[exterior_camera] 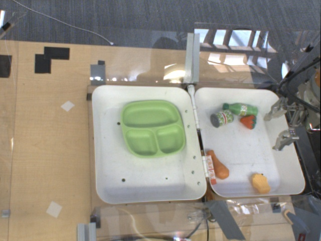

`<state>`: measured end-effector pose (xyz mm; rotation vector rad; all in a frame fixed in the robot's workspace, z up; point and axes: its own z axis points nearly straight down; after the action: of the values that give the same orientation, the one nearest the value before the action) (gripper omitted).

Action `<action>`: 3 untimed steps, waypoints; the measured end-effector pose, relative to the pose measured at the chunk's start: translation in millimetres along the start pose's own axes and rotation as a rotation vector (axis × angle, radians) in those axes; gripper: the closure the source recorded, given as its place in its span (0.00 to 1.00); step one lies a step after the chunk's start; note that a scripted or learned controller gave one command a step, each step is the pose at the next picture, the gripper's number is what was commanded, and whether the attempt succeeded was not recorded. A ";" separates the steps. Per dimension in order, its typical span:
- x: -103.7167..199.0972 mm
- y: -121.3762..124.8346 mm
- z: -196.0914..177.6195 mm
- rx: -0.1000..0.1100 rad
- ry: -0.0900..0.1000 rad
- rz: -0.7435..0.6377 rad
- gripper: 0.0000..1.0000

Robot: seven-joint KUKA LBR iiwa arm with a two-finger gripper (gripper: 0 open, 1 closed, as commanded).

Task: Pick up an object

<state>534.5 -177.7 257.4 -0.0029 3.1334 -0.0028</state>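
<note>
Objects lie loose in right bin [281, 185]: green bottle [239, 109], grey can [221, 118] and red piece [248, 121] at far side, orange carrot-like toy [217, 165] by left wall, yellow lump [260, 183] near | gripper [282, 126] over right rim, fingers apart, holding nothing | left bin [108, 179] holds green divided plate [152, 128].
</note>
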 end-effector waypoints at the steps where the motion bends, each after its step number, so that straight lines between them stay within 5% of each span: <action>1: -24.1 14.7 130.3 0.000 0.007 0.684 0.00; 2: -28.2 15.1 115.6 0.000 -0.006 0.677 1.00; 3: -12.1 121.5 -49.9 -0.007 -0.013 0.534 1.00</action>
<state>545.9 -56.1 307.1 0.8202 3.0106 0.0107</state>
